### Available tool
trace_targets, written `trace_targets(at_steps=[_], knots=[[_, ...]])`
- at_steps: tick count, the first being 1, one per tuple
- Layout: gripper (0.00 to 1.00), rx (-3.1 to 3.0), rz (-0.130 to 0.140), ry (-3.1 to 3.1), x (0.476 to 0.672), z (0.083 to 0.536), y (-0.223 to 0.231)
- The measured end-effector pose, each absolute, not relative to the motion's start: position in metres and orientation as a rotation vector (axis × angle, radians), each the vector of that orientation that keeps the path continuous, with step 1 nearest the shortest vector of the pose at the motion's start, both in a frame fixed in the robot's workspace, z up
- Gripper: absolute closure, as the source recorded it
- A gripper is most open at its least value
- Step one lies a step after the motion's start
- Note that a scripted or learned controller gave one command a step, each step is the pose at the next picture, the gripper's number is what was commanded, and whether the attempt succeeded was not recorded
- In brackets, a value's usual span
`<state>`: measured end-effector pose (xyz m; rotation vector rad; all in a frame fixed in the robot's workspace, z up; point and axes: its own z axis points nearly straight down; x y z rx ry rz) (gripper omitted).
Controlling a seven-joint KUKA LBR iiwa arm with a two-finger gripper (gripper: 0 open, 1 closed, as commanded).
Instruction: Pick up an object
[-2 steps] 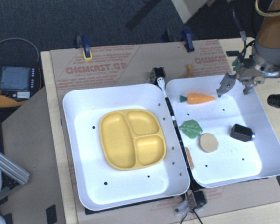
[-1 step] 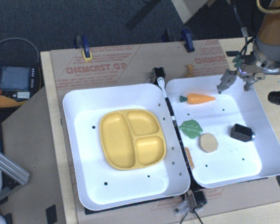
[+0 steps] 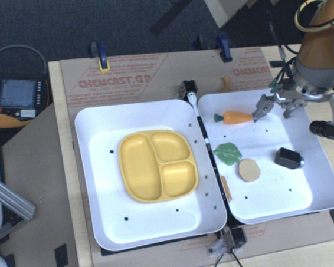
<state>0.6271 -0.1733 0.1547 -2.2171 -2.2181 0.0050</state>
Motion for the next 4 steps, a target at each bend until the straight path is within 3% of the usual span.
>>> trace_targets(at_steps=[1, 2, 3, 4], knots=[[0.0, -2.219, 0.005, -2.217, 0.629, 0.1, -0.183], [0.0, -2.219, 0.004, -2.219, 0.628, 0.084, -0.182], [1.0, -2.221, 0.0, -2.222, 0.63, 0.096, -0.183], [1.0, -2.228, -0.004, -2.225, 0.622, 0.148, -0.187]])
